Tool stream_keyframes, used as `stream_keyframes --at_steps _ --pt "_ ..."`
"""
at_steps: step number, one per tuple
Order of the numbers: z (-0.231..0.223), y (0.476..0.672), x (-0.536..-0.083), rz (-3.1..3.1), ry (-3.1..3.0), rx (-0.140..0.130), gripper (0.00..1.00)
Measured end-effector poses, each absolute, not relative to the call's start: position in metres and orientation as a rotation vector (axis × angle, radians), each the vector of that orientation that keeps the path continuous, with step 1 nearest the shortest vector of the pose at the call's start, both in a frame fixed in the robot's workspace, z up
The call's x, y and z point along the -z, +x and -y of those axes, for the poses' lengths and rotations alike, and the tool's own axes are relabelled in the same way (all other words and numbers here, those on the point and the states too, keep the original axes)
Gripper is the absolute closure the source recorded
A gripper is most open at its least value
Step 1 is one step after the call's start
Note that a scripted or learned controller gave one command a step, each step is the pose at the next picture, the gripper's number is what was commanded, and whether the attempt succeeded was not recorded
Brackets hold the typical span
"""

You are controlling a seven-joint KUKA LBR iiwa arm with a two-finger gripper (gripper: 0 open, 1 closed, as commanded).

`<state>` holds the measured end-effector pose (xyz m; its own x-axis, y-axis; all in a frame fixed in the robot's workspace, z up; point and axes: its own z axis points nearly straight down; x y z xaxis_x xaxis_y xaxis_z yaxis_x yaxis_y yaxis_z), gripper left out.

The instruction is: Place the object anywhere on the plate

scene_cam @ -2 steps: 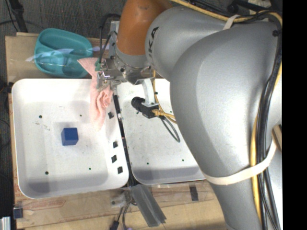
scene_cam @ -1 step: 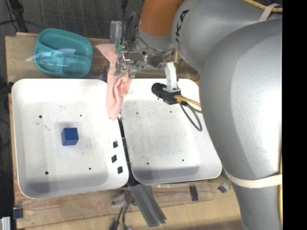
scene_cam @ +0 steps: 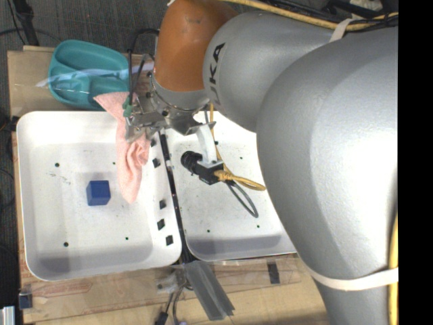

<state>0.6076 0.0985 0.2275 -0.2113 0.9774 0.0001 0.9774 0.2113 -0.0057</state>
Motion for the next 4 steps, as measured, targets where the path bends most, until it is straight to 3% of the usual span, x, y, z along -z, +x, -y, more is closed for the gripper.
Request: stream_keyframes --at_steps 1,2,3,4 --pt "-0.043 0.649 -0.224 2.470 -1.938 -0.004 1.00" --pt "0.036 0.657 -0.306 2.463 -1.951 0.001 1.00" --pt "-0.060 0.656 -0.356 2.530 -1.861 0.001 1.00" --pt "-0.048 0.592 -0.269 2.501 -1.896 -0.007 1.00"
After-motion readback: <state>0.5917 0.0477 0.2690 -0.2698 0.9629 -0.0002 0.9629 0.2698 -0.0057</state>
